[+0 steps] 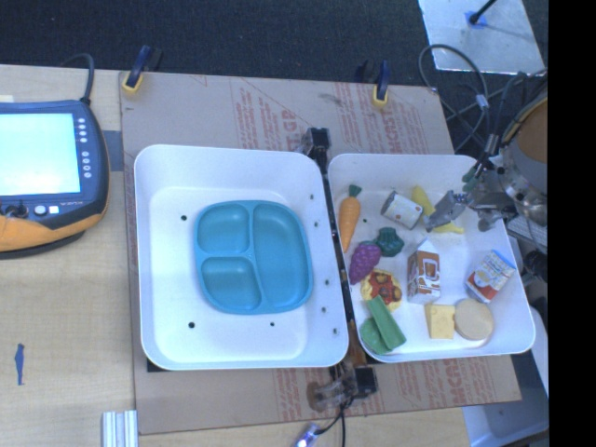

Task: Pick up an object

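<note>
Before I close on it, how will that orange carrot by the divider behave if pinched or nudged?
The carrot looks like moulded plastic, so probably stiff and light. Its rounded, tapered body may roll or slip from a pinch. It lies by the right bin's inner wall, limiting finger room.

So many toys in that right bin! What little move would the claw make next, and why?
Probably a short drop straight down. The claw hovers at the right bin's far side, just above a yellow piece and beside a grey block, the nearest things to grab. Whether its tips are spread is unclear.
</note>
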Robot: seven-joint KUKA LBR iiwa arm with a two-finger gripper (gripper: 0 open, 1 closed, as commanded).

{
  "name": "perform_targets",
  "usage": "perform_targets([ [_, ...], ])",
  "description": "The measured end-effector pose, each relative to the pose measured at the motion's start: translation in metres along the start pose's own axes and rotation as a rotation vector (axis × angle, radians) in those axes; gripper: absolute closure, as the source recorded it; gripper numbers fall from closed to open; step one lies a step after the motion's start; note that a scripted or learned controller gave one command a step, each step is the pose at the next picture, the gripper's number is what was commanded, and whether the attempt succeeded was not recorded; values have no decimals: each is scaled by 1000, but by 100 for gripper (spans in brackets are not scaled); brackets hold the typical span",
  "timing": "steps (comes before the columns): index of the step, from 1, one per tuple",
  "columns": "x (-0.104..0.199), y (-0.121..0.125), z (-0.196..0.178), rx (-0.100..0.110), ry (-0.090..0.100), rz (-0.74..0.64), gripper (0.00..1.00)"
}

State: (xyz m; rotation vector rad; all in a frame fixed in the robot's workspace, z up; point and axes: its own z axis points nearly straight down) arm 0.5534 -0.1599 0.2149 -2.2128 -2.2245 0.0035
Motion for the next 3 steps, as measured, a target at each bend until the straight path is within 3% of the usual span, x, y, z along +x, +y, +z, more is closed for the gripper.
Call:
perform_targets([
  [1, 40, -36, 105, -14, -7, 1, 0],
  [2, 55, 29, 111, -25, -15, 2, 0],
  [3, 56, 32, 99, -36, -14, -1, 100],
])
